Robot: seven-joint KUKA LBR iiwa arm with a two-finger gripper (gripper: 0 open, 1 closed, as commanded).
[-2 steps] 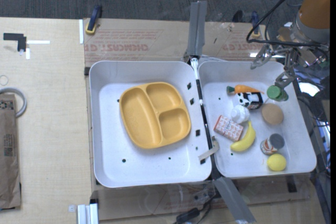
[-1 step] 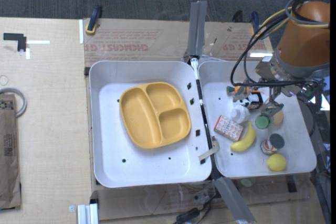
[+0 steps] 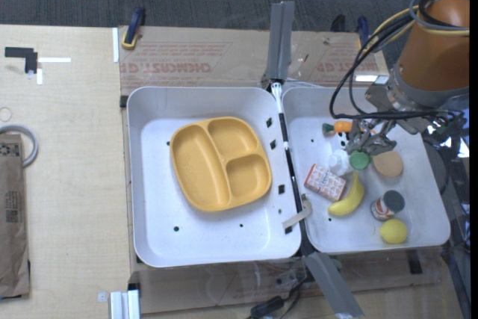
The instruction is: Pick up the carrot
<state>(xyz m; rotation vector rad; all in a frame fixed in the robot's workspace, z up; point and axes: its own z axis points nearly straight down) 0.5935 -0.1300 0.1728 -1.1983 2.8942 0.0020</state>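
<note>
Overhead, the end effector (image 3: 366,137) hangs low in the right bin (image 3: 314,231), just beside the carrot (image 3: 337,128) at the bin's far side; its state cannot be told. Nearby lie a banana (image 3: 349,198) and lemon (image 3: 393,231). A yellow tray (image 3: 220,163) fills the left bin (image 3: 153,235).

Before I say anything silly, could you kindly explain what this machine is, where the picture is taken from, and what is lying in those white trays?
It is a robot arm, grey with an orange band, reaching in from the right. One fixed camera looks down at a slant on two shallow white bins. The left bin holds a yellow divided plate. The right bin holds toy food: a carrot, a banana, a lemon, a small patterned box, a can and a tan round piece. The gripper hangs low just right of the carrot; whether it grips anything cannot be told.
</note>
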